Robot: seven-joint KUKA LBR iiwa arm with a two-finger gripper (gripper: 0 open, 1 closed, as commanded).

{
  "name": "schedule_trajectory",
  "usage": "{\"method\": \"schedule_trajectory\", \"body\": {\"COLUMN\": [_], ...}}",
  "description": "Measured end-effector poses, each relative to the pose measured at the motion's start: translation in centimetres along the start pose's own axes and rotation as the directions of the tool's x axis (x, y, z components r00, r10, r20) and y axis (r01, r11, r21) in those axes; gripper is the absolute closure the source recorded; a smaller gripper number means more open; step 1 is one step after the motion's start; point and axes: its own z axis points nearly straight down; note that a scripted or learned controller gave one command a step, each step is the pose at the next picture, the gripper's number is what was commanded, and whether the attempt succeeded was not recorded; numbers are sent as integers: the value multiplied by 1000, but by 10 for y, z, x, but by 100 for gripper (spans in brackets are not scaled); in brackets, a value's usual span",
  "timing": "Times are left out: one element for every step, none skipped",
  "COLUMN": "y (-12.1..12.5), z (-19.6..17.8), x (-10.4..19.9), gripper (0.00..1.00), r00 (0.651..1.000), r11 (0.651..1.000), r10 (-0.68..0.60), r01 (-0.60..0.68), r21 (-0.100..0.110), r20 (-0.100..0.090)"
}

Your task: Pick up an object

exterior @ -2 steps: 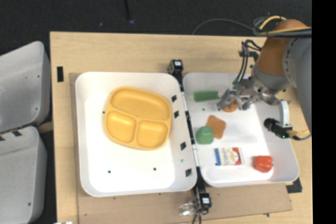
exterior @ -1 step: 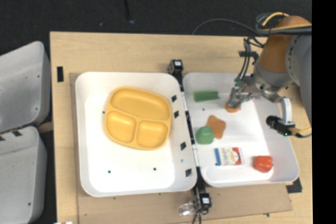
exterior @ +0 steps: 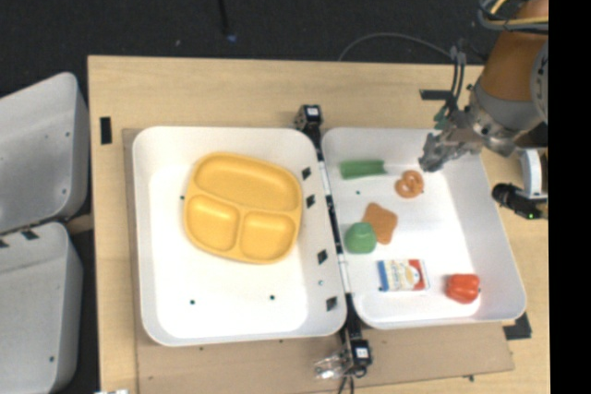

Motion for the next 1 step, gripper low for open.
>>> {"method": "schedule_trajectory", "body": {"y": [1], "z": [-29], "x": [-1], "gripper": [100], "r00": [1000], "r11": [1000], "r10": [-2], "r01": [2], "r21": [3], "r20": [-1]}}
